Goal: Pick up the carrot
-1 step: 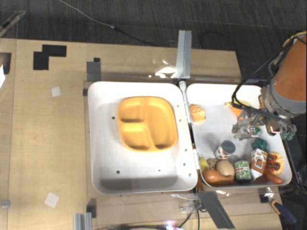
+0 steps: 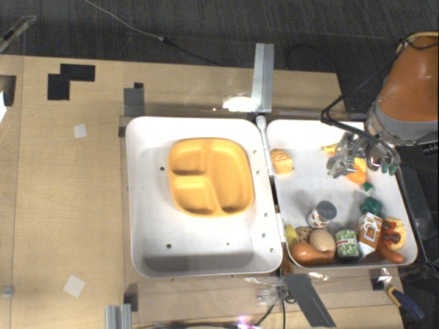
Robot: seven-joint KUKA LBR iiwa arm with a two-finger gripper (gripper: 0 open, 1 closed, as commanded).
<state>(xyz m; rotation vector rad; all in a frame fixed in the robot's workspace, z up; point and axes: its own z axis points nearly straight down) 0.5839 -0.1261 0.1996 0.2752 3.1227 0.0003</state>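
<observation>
Pincer (image 2: 350, 162) hangs over the right bin (image 2: 302, 197), can't tell its state, with an orange bit that's probably the carrot (image 2: 357, 177) right beneath it; likely a light, stiff, slick toy, best pinched across its middle.

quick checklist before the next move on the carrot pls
1. Carrot located, right bin's upper right: ok.
2. Hand positioned directly over carrot: ok.
3. Carrot actually between the fingers: cannot tell.
4. Space around carrot, green item sits just below it: ok.
5. Carrot apart from the toy pile along the bin's bottom edge: ok.
6. Yellow tray in left bin away from the arm's path: ok.
</observation>
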